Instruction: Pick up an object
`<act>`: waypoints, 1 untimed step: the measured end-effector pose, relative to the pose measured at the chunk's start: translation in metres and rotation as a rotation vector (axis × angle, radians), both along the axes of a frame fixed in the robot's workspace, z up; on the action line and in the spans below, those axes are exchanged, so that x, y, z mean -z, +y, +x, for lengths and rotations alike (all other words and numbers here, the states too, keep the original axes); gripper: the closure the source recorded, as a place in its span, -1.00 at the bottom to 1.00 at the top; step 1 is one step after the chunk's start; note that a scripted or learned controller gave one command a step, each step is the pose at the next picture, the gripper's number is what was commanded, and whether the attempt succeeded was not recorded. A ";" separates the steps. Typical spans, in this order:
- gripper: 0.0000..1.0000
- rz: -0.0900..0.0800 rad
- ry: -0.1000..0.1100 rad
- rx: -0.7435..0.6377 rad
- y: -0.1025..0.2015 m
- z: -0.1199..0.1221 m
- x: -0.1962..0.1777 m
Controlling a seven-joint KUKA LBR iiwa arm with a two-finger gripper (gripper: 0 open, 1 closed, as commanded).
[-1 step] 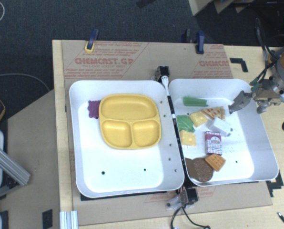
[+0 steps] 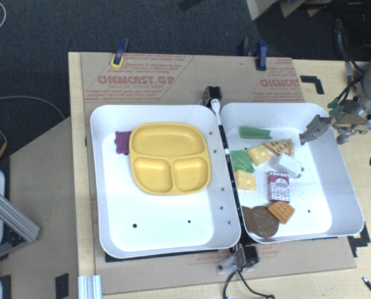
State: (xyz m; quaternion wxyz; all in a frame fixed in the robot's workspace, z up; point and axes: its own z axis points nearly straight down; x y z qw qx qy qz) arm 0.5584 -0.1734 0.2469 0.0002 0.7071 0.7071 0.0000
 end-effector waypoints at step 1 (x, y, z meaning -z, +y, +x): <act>-1.00 0.002 0.006 0.001 -0.003 -0.006 0.045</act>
